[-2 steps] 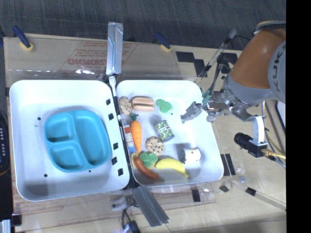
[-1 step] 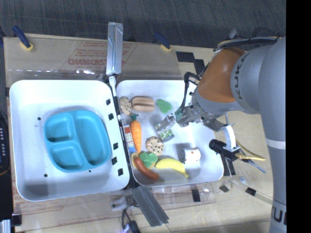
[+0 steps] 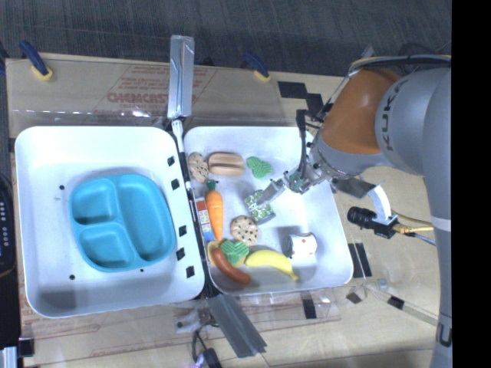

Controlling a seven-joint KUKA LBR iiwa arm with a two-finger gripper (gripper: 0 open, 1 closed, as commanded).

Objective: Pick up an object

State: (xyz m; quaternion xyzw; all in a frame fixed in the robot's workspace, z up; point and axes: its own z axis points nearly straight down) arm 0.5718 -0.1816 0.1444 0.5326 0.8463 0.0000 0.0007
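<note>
Gripper point(image 3: 265, 196) low over right bin point(image 3: 326, 228), finger state unclear; green packet point(image 3: 259, 208) directly beneath may slip sideways toward nearby cookie point(image 3: 243, 228).

tray point(image 3: 121, 222) in left bin point(image 3: 38, 205)

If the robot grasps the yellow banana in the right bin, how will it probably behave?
The banana looks like a smooth plastic toy, so it is probably stiff, light and somewhat slippery. Its curved shape may let it rock or swivel when pushed. It lies close to the sausage, which might get nudged too.
</note>
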